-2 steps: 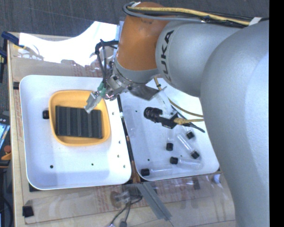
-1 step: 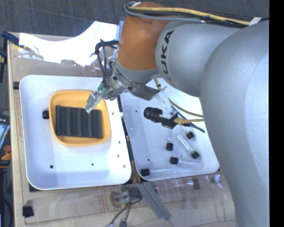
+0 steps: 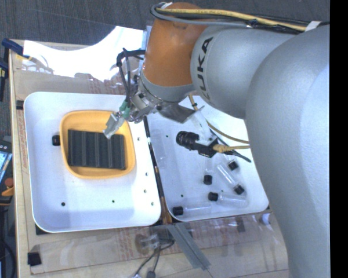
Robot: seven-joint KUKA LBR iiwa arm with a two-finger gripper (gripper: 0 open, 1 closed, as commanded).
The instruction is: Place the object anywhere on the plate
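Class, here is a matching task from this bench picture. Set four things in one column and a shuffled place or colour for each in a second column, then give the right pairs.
Things:
1. plate
2. ridged dark slab
3. gripper
4. small black cube

Descriptions:
A. over the plate's upper-right corner as the view shows it
B. orange-yellow
C. in the view's right-hand bin
D. lying on the plate

Pairs: 1-B; 2-D; 3-A; 4-C
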